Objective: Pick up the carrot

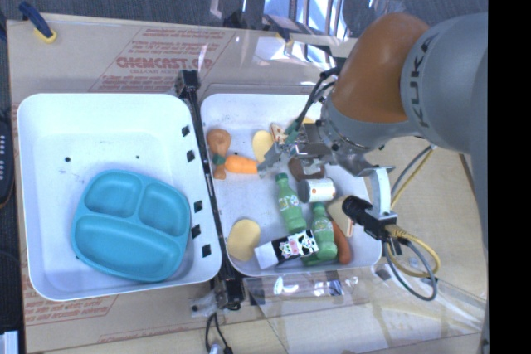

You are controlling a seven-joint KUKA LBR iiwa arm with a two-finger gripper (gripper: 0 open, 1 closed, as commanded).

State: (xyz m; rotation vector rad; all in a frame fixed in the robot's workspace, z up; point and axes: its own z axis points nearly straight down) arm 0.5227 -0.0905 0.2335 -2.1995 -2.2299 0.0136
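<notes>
Orange and small, the carrot lies on the floor of the right bin, toward its left wall, just right of the divider between the two bins. A brown rounded piece sits just beyond it on the far side. The jaws hang low over the bin immediately right of the carrot's tip, with a pale yellow piece beside them; whether they are apart or together cannot be told, and the carrot is not seen between them. The grey arm with its orange band comes in from the right and covers the bin's far right corner. Near of the jaws lie two green bottles, a white cylinder, a black and white carton and a yellow disc at the near left. The left bin holds a blue divided plate in its near half. Both bins rest on a desk covered in printed cardboard.
</notes>
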